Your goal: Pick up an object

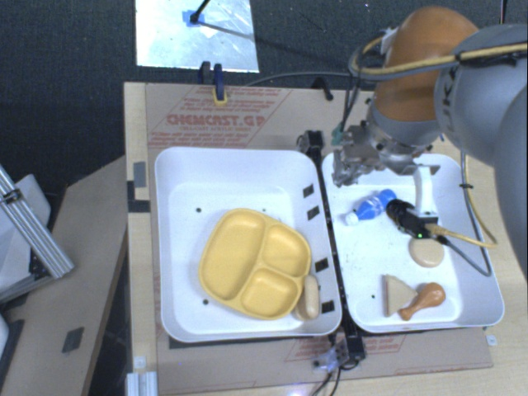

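Hovering at the right bin's eleven o'clock corner, the gripper hangs, grip unreadable. Bottle lies just at its five o'clock: descend straight, straddle squarely.

1. In the left bin, a divided tray lies toward the near right corner, a small bun-like piece touching its right side.
2. In the right bin, a bottle lies near the left wall, a round piece right of centre, a wedge and a pestle-like piece by the near edge.

Grey arm with a rounded orange band, yellow cable looped around it.
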Controlling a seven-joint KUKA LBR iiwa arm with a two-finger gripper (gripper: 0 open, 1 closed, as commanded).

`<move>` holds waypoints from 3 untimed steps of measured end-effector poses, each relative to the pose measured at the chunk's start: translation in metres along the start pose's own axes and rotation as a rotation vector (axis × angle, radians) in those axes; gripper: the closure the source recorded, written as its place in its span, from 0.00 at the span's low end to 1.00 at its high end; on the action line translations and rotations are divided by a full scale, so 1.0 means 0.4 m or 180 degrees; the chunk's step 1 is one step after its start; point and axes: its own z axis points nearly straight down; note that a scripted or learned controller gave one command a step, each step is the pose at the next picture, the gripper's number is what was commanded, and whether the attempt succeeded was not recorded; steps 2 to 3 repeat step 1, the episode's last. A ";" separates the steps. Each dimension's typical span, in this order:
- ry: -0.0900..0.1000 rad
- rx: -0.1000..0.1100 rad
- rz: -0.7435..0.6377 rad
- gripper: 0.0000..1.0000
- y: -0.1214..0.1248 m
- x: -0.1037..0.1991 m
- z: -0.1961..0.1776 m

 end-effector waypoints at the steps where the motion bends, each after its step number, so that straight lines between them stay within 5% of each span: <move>1: 0.0005 0.0002 -0.0005 1.00 0.021 0.143 0.025; 3: 0.0005 0.0002 -0.0005 1.00 0.021 0.143 0.025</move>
